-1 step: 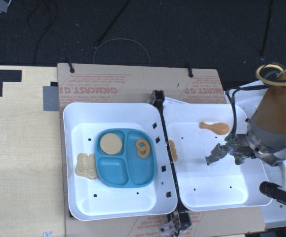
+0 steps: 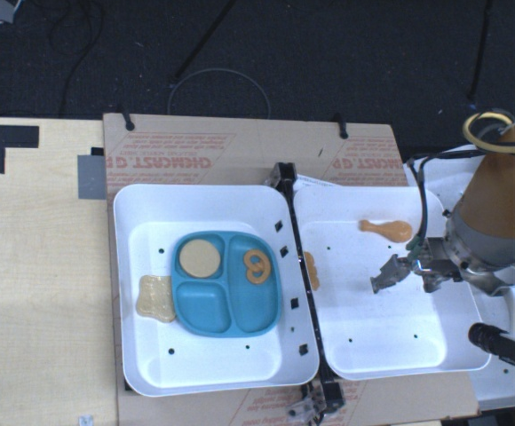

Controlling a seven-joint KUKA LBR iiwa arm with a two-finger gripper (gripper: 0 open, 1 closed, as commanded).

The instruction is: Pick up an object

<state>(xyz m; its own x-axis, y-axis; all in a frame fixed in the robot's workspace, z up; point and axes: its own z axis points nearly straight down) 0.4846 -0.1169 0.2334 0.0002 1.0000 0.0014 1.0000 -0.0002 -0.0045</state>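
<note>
I am reaching in from the right side of the picture. My jaws are hanging over the right bin, near its middle right. I cannot tell if they are wide or narrow, because they are small and dark from up here. I am seeing nothing held in them.

Up and a little to the left of my jaws, a tan drumstick toy is lying flat on the floor of the right bin. It is near my jaws but not touching them. A small tan piece is sitting at the left edge of the right bin, right by the black wall between the two bins.

The left bin is holding a blue tray with three parts. A round tan cookie is lying in the tray's upper left part. A pretzel is lying in its upper right part. A pale slice of bread is lying on the bin floor, touching the left side of the blue tray.

Both bins are sitting side by side on brown cardboard on the bench. My grey arm is showing at the right edge of the picture.
</note>
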